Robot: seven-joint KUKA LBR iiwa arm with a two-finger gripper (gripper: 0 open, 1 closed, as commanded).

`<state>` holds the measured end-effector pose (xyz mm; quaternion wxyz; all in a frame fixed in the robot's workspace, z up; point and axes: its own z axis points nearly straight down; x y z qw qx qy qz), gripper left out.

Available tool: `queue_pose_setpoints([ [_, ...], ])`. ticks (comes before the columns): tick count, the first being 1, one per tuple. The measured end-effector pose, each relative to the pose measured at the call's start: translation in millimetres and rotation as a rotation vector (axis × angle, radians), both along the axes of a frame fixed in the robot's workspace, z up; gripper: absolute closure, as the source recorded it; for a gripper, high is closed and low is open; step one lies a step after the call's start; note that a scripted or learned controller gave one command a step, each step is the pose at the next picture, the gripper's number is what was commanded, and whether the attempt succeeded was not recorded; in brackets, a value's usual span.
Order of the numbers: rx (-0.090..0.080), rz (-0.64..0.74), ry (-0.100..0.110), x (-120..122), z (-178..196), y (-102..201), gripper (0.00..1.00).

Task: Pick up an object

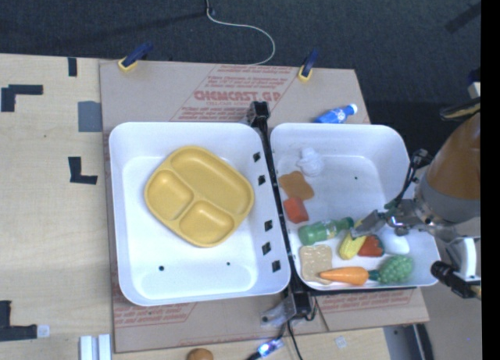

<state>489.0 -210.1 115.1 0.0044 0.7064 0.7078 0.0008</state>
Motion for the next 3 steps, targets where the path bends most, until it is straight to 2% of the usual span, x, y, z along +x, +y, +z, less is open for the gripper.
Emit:
queue_pose_setpoints([
  [1,-0.003,0.001,-0.007,5.2,-26.8,-1.3,0.00],
  [2,0.004,0.000,0.005,1.4,-19.9,1.0,1.00],
  [3,0.005,-0.001,0.006,2.1,21.8,0.0,1.00],
])
